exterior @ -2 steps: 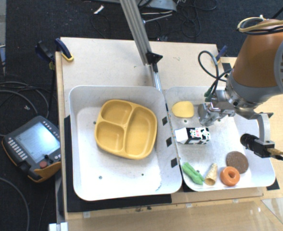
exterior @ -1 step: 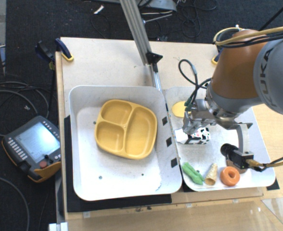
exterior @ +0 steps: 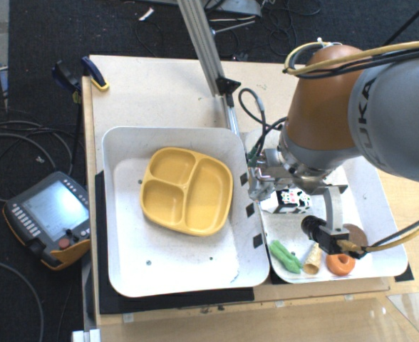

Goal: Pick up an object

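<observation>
Your gripper [exterior: 265,180] hangs over the right bin [exterior: 375,197] of 2, jaws hidden so their spread cannot be told; centre squarely over the green object [exterior: 286,256] by its near edge before closing.

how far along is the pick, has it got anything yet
Done: nothing visibly picked; the green piece, tan cone and orange ring lie in the right bin. In hand: the arm hangs over that bin, above a black-and-white item; any grip on it is hidden. Left: grasping and lifting one object.
</observation>
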You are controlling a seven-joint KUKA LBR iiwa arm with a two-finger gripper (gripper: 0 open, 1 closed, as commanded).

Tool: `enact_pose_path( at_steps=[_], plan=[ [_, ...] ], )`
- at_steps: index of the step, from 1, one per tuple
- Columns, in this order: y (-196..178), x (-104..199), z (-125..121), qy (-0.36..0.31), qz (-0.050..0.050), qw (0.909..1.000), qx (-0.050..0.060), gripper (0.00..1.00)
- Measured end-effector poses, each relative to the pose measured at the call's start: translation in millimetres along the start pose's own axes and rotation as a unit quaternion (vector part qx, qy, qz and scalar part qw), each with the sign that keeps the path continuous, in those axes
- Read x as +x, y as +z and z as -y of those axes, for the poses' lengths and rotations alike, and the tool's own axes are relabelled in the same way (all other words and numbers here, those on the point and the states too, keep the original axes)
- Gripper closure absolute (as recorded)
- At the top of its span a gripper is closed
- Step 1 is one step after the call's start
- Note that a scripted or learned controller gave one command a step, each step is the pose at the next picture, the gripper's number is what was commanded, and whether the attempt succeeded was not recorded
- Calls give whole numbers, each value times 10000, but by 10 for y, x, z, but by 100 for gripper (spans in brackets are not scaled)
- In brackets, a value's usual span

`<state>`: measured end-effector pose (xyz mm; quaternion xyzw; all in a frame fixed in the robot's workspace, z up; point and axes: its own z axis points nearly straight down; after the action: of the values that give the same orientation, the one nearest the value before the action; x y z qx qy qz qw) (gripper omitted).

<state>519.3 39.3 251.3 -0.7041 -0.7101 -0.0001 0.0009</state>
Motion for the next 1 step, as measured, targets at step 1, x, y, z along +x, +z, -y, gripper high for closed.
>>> enact_pose_path(
  at_steps=[1],
  plan=[
    [161,499,124,0,0,10000,11,100]
  ],
)
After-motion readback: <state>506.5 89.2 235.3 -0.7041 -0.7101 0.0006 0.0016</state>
